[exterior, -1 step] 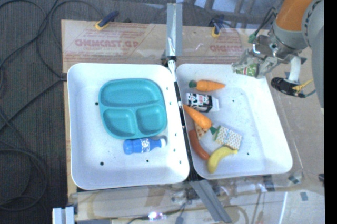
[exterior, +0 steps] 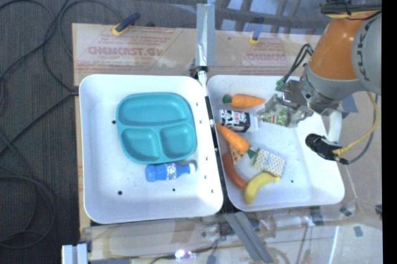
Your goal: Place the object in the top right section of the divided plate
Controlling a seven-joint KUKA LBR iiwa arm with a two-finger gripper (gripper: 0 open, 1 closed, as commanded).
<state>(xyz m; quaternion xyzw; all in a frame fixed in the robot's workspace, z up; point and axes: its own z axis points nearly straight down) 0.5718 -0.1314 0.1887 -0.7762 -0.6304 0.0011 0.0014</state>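
From the camera above, we see our claw (exterior: 286,109) low over the right bin (exterior: 322,185), by a crinkly green packet (exterior: 276,114). We cannot tell how wide the claw is, or if it has the packet. The blue divided plate (exterior: 156,125) sits far off in the left bin (exterior: 99,194). The toys lie close together: a carrot (exterior: 247,100), a little cow carton (exterior: 234,120), a banana (exterior: 259,185). We think the claw could bump them, or the thin packet could slip out on the long trip across.

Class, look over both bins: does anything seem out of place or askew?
The blue bottle lies on its side in the left bin, just below the teal divided plate, away from the toy food heaped in the right bin.
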